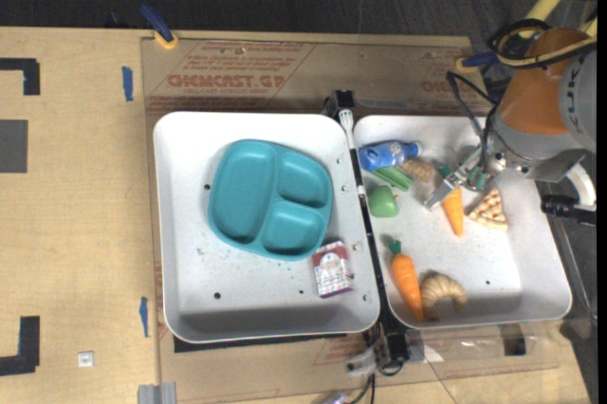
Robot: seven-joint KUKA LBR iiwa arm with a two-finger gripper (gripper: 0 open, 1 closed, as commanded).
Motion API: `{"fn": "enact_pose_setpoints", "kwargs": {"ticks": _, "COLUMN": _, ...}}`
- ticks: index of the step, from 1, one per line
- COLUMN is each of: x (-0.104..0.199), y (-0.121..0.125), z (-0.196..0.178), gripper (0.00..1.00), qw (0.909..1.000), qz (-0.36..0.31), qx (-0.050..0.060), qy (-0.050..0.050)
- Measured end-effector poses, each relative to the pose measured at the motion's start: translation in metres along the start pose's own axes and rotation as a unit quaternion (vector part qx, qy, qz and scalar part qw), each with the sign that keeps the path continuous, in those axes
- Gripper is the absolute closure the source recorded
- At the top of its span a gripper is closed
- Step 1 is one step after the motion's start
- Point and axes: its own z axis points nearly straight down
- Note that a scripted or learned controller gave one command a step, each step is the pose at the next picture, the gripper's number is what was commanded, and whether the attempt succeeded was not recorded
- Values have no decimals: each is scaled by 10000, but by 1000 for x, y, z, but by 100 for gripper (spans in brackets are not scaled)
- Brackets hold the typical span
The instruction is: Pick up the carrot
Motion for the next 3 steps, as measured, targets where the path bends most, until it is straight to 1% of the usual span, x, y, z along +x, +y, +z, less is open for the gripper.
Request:
{"fn": "enact_pose_setpoints", "kwargs": {"ticks": 1, "x": -1, "y": 3, "z": -14, "gripper": 100, "qw": 10000, "qz": -22, "qx": -26, "qy": -41}}
{"fn": "enact_pose_setpoints", "kwargs": {"ticks": 2, "x": 28, "y": -42, "z": -3, "gripper": 100, "qw": 9845, "qz": -1753, "qx": -18, "qy": -16}}
{"fn": "enact_pose_setpoints", "kwargs": {"ticks": 3, "x": 76, "y": 33, "z": -102, "gripper": 100, "qw": 9780, "qz": -2086, "qx": -30, "qy": 9}}
